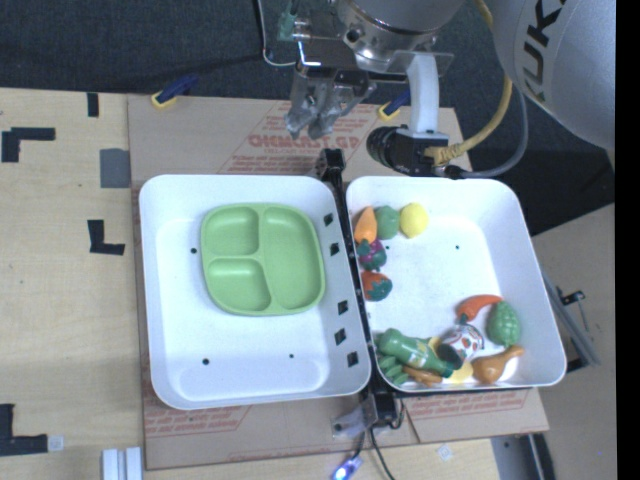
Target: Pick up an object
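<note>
White plastic makes up both bins on the worktop point(60, 268), and the right bin point(520, 238) carries every loose item, so any pick has to come from there. The left bin point(170, 368) bears a green divided plate point(263, 258) near its middle. The gripper point(318, 116) hangs above the far edge of the worktop, just beyond where the two bins meet; nothing sits between its fingers, and whether they are spread or pressed together I cannot tell at this angle.

The main risk is crowding. At the right bin's near edge a green toy point(400, 348), an orange piece point(492, 367) and a green leafy piece point(505, 322) lie touching or overlapping, so a descent there could jam on two things or nudge them apart.

Along the divider edge, an orange carrot-like toy point(365, 223) lies with its long axis running roughly far-to-near, close against the bin wall, which could block one finger. The yellow ball point(413, 219) beside it has no long axis and may roll from a pinch.
</note>
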Motion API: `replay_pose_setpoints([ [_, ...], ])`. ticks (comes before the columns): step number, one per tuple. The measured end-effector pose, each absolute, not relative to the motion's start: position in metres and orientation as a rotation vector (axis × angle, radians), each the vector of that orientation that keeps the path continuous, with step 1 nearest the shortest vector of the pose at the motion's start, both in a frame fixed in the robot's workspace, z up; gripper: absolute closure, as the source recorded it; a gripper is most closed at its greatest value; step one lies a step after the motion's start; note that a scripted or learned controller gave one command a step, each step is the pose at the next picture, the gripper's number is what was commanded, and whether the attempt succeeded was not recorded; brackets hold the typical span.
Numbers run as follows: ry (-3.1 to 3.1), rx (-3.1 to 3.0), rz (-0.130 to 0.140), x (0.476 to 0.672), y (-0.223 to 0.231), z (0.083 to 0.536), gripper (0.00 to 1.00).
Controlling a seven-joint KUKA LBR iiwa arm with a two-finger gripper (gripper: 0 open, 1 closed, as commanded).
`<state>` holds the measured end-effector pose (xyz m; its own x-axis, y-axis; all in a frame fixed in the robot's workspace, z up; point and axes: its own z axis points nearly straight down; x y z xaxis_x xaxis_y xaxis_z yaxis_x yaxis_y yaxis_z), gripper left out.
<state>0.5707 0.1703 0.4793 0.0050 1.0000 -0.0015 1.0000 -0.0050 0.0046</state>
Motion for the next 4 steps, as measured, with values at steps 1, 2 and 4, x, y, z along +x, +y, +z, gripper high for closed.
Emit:
replay_pose_setpoints([
  [1, 2.224, 2.213, 0.009, 0.611, 0.236, 0.538, 1.0],
  [2, 2.232, 2.223, -0.029, 0.527, 0.233, 0.406, 1.0],
  [4, 2.228, 2.226, -0.032, 0.501, 0.232, 0.259, 0.0],
])
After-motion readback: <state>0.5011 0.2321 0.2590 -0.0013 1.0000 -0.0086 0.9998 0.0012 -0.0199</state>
